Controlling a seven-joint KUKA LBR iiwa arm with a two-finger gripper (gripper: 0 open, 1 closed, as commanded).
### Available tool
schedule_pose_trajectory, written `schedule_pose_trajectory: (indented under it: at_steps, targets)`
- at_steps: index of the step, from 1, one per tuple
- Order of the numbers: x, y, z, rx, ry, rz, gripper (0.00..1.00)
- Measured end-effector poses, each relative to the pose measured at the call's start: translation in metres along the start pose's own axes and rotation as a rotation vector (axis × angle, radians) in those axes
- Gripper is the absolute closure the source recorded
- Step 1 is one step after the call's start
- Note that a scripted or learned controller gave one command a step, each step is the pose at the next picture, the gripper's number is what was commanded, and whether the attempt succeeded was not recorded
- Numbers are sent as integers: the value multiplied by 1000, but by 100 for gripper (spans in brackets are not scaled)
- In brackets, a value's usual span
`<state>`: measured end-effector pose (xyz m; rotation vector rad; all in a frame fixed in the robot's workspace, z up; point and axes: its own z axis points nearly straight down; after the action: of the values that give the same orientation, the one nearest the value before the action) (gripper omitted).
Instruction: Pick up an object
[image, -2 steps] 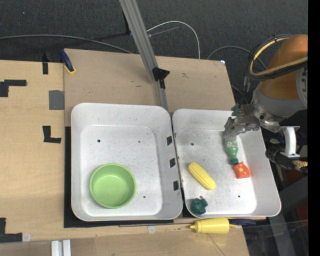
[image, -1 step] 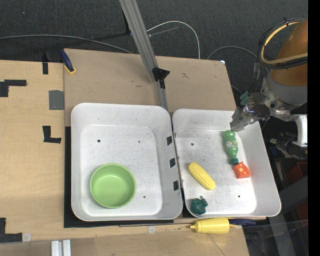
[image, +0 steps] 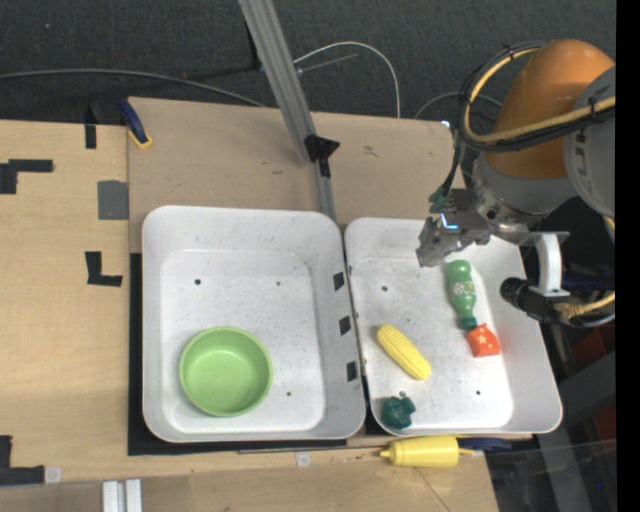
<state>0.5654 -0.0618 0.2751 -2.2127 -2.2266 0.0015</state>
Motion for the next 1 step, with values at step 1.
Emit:
schedule_pose_trajectory:
  at_steps: [1]
  targets:
    - [57, 3, 20, 1, 0, 0, 100]
